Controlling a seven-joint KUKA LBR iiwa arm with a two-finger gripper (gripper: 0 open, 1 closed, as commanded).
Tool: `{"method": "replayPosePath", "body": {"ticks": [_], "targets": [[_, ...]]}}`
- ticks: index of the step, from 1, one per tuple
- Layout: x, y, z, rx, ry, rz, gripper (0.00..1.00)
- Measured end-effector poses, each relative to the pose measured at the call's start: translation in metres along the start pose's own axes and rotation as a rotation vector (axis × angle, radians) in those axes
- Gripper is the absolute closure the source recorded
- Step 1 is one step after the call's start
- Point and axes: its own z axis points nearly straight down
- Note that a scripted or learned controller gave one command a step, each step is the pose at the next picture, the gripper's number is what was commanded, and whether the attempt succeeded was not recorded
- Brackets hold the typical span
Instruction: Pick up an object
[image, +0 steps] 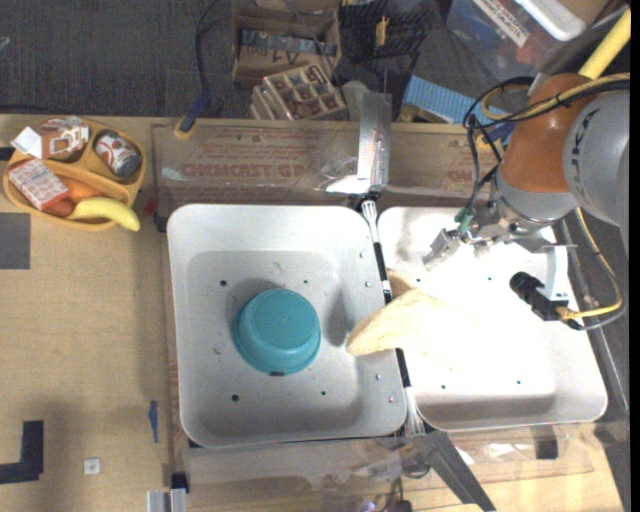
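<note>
A teal bowl sits upside down in the middle of the left bin. A pale tan, wedge-shaped soft object lies across the divider between the two bins, with its wide end in the right bin. My gripper hangs over the upper left part of the right bin, above and to the right of the tan object and apart from it. Nothing shows in the gripper. The grey arm with its orange band comes in from the upper right.
A yellow tray with a banana and packaged food stands on the bench at the far left. A cardboard strip runs behind the bins. A black cable connector hangs over the right bin near its right wall.
</note>
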Motion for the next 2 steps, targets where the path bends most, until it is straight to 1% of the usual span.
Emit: {"method": "replayPosePath", "body": {"ticks": [1, 2], "targets": [[0.099, -0.038, -0.055, 0.005, 0.003, -0.005, 0.0], [0.109, -0.023, -0.055, 0.001, 0.001, -0.028, 0.0]]}}
